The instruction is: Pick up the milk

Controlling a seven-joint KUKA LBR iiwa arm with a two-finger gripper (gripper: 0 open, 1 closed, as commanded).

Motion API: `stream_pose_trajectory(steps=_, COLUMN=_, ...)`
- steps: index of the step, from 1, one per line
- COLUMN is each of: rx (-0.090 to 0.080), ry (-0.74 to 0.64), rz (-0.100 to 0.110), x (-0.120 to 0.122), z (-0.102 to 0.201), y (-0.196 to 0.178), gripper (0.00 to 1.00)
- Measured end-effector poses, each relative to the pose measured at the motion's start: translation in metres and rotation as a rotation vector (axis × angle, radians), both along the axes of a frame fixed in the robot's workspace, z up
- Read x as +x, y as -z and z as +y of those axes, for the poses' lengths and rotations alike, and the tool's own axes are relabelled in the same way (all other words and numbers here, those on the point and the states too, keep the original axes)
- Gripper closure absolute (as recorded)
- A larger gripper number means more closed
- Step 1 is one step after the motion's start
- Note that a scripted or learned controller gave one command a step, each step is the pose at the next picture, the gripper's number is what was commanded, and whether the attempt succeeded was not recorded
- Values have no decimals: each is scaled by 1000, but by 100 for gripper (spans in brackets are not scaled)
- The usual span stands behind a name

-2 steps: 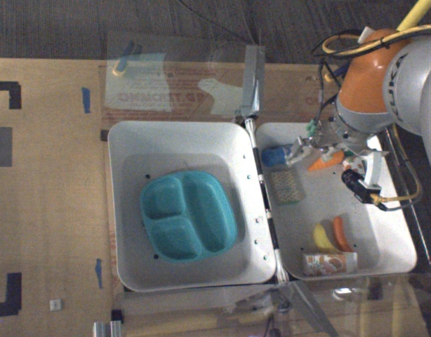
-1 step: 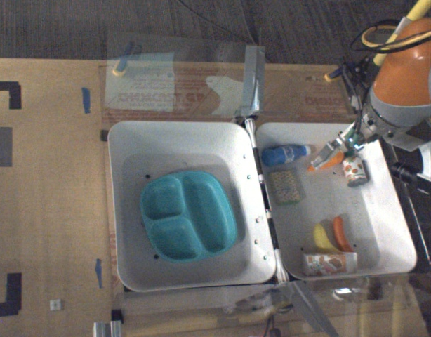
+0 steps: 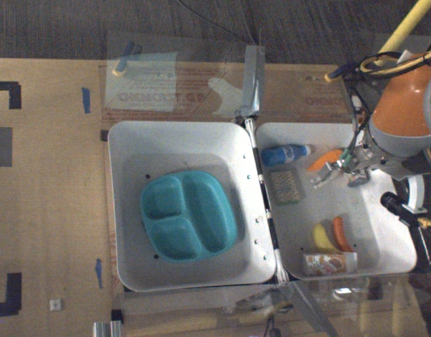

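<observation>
Camera view — claw [image 3: 340, 173] hovered over right bin [image 3: 384, 262], upper part; prongs looked slightly parted, nothing between them. Milk [image 3: 330, 263], small carton lying flat, sat well below claw, against bin's near wall. Banana [image 3: 323, 237] and carrot [image 3: 341, 233] lay between claw and carton. Blue bottle [image 3: 283, 154] lay left of claw. Best approach, by judgement — travel clear above fruit, descend straight, straddle carton's narrow sides, avoid wall.

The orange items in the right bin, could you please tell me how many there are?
2. One orange piece lies near the bin's far side, beside the blue bottle and partly under the tool. One carrot-like piece lies next to the yellow item. Others may be hidden under the arm.
</observation>
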State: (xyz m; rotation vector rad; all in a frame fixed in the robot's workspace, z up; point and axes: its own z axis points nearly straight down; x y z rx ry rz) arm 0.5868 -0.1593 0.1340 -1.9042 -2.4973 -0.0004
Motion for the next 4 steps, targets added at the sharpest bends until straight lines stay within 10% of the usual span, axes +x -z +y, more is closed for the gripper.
stream_pose_trajectory(steps=1, rx=-9, ry=-225, rz=-10, x=26, z=38, y=43, gripper=0)
stream_pose_trajectory(steps=2, rx=-6, ry=-220, rz=-15, x=27, z=37, y=33, gripper=100)
stream_pose_trajectory(steps=3, rx=-4, ry=-51, rz=-9, x=35, z=-28, y=46, gripper=100)
stream_pose_trajectory(steps=4, rx=7, ry=-375, rz=36, x=73, z=-32, y=45, gripper=100)
